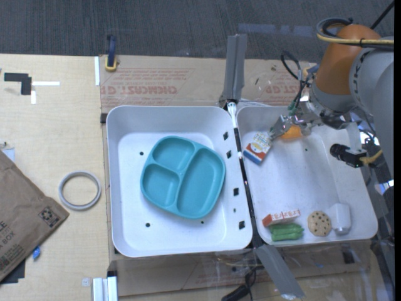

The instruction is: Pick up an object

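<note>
Nearest in the right-hand shallow white plastic bin (351, 187) lie four small things in a row: a green ridged pea-pod-like toy (286, 232), just beyond it a flat orange packet (281, 216) with white lettering too small to read, to their right a round tan biscuit with dark chips (319, 222), and farthest right a pale translucent cup-like piece (340, 217). Left of them, the left-hand white bin (122, 187) holds a smooth teal plastic plate with three compartments (183, 176). Out on the light wooden bench (50, 124), left of both bins, sit a ring of pale tape (79, 189) and a brown cardboard box (22, 215) with a printed code square and the letters "BOX". Farther in, a small white carton with red and blue print (257, 149) leans near the right bin's left wall. At the far end of that bin the two-finger gripper (289, 127) sits by an orange rounded object (291, 132); whether the jaws are wide or closed, I cannot tell. Beyond, flattened cardboard (163, 80) bears reversed red lettering.
</note>
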Controlling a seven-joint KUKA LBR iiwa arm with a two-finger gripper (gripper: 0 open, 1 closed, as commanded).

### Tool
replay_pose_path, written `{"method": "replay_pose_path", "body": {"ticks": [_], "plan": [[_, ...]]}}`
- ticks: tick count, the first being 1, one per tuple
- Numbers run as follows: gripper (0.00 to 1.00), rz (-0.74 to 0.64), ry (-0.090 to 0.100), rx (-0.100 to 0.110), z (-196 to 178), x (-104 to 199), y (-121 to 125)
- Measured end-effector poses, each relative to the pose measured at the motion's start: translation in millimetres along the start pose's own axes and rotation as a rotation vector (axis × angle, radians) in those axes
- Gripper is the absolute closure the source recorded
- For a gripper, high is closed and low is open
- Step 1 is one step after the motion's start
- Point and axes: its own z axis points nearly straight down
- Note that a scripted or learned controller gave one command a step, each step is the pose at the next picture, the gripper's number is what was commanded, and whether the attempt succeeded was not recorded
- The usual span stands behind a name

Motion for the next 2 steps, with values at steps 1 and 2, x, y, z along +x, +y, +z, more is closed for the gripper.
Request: {"method": "replay_pose_path", "body": {"ticks": [1, 2], "plan": [[1.00, 0.005, -0.007, 0.004, -11.2, -7.3, -1.6], [1.00, -0.390, 0.011, 0.005, -105.3, -18.6, -4.7]]}}
